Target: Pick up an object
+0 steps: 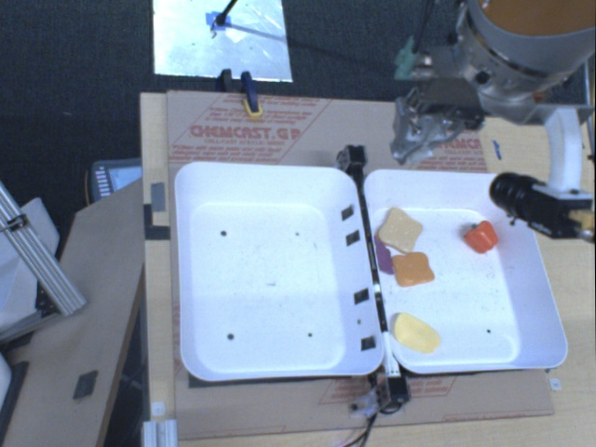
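The right bin point(531, 343) holds several small items. A tan slice point(400, 229) lies near its left wall, with an orange piece point(413, 268) just in front of it and a purple piece point(383, 256) tucked against the wall. A yellow piece point(416, 332) lies near the front left, and a red-orange pepper-like item point(480, 237) sits at the back right. My gripper point(421, 138) hangs high over the right bin's back edge, apart from all the items, with nothing seen in it.
The left bin point(200, 343) sits beside the right one, joined by black clips point(358, 240). A black cylindrical device point(533, 203) overhangs the right bin's back right corner. A shiny metal sheet point(222, 26) and a yellow clamp point(251, 101) lie behind the bins.
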You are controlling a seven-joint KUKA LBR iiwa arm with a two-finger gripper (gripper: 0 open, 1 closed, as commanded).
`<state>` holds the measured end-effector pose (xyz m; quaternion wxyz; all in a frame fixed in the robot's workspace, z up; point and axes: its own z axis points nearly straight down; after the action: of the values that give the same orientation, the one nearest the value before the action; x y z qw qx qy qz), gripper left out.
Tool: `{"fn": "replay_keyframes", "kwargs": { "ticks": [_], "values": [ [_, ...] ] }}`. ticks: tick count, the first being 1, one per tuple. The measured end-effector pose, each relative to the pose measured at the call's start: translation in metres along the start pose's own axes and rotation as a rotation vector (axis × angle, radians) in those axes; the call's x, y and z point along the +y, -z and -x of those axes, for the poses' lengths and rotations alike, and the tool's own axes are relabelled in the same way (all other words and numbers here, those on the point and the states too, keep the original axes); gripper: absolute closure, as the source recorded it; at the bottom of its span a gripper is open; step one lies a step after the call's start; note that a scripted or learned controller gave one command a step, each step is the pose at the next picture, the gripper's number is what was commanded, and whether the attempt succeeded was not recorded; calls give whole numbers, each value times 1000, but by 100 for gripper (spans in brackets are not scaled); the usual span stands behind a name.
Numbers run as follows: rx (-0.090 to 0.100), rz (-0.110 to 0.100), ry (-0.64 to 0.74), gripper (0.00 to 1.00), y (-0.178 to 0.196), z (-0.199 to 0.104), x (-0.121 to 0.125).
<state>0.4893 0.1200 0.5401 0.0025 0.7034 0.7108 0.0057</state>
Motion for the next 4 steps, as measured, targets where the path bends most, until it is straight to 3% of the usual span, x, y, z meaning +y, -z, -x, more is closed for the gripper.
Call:
{"fn": "replay_keyframes", "kwargs": {
  "ticks": [1,2,3,4],
  "values": [
    [-7,-20,-5,100,-111,-11,-5],
    [1,2,-4,100,1,-28,-2],
    [-5,-17,0,100,-88,-107,-4],
    [-11,-26,-10,100,-355,-89,-9]
  ]
}}
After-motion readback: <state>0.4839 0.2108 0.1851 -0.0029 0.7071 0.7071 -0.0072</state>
